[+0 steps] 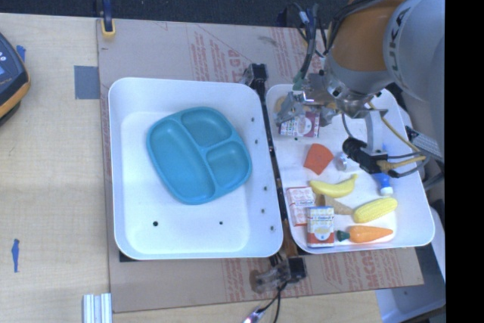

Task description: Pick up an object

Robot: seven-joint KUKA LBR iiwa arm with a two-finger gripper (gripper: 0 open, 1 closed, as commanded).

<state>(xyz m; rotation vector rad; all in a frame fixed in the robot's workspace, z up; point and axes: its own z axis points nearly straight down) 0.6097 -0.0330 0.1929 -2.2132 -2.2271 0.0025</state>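
Two bins sat on the bench; the jaws [291, 113] hung over a small carton [296, 126] at the right bin's [423, 234] far corner, seemingly to grasp it; whether they were closed, I cannot tell.

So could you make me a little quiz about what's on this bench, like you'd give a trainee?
1. True or false: the blue plate lies in the left bin.
2. Which lies nearest the carrot? A) corn cob B) blue plate C) clamp
3. Fill in: the gripper hovers over the ___ bin.

Key: 1 true; 2 A; 3 right.
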